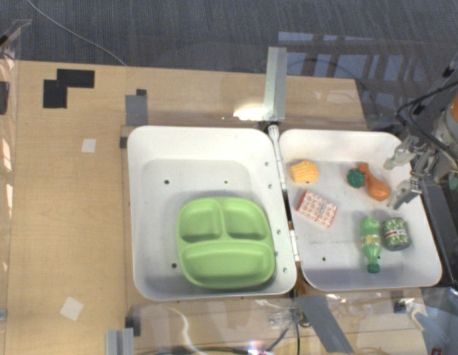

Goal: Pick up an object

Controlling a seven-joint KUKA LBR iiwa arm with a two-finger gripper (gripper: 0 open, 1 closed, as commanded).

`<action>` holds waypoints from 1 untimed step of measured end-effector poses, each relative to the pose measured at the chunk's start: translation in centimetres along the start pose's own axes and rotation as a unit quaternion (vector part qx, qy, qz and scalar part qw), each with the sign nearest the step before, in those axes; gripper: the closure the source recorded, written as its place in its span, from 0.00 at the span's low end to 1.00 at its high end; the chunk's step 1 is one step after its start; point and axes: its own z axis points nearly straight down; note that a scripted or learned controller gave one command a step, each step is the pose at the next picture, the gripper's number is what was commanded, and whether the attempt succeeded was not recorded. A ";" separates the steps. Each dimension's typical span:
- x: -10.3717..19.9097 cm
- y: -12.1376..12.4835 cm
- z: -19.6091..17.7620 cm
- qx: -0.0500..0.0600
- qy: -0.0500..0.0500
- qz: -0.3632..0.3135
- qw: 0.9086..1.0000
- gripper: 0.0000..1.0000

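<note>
Your green tray [226,241] fills the left bin; right of it lie the green bottle [371,243], carrot [374,186] and small can [395,234]; the gripper [403,174] hovers beside the carrot, jaws seemingly spread, holding nothing; you're approaching; next, descend over the carrot.

The right bin [339,272] floor lies open at its front-left. Bottle [371,242], can [395,233] and carrot [369,183] crowd its right side.
</note>
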 end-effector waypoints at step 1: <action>-4.3 4.4 12.8 0.000 -0.002 0.090 0.996 0.00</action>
